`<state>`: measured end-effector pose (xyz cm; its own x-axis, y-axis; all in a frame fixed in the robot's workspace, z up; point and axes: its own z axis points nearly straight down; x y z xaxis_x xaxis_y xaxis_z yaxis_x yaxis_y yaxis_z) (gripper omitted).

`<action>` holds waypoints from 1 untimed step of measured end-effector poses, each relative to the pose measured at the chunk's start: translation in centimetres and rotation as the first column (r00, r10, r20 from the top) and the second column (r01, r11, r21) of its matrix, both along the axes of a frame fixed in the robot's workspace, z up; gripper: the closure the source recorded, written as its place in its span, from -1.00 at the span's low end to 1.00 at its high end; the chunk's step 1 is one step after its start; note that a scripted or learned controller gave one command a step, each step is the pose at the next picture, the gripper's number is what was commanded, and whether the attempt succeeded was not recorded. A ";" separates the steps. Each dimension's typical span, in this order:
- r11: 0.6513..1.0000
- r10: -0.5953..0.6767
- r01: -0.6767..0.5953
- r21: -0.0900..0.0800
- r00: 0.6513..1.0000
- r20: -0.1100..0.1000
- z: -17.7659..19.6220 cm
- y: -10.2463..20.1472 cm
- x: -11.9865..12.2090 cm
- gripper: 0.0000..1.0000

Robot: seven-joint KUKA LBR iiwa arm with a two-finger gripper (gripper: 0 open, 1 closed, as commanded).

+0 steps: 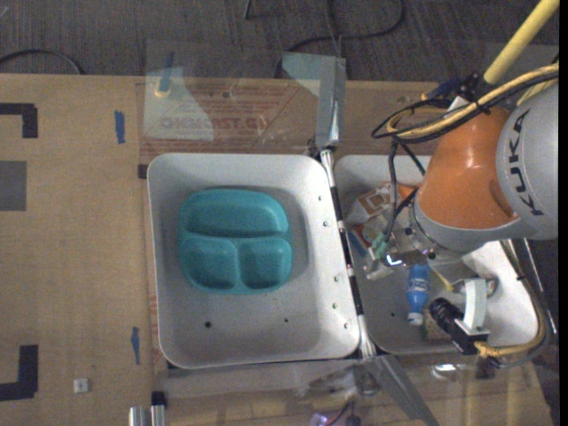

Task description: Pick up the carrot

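Bottle (417, 291) lies low in the right bin (519, 313), not the target. Gripper (390, 257) sits mid-frame above it, down in this bin since the carrot's here; grip state can't tell. Carrot (406, 190): likely the orange bit further up, apart from the gripper.

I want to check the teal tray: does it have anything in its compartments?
Empty. The teal tray lies in the left bin; all three compartments show bare teal.
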<state>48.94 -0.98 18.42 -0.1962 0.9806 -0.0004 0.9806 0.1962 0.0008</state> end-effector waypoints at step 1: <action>1.000 0.029 -0.029 0.001 1.000 -0.003 0.0 2.0 -1.0 1.00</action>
<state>47.91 1.05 18.41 -0.2247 0.9744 0.0012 0.9744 0.2247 -0.0023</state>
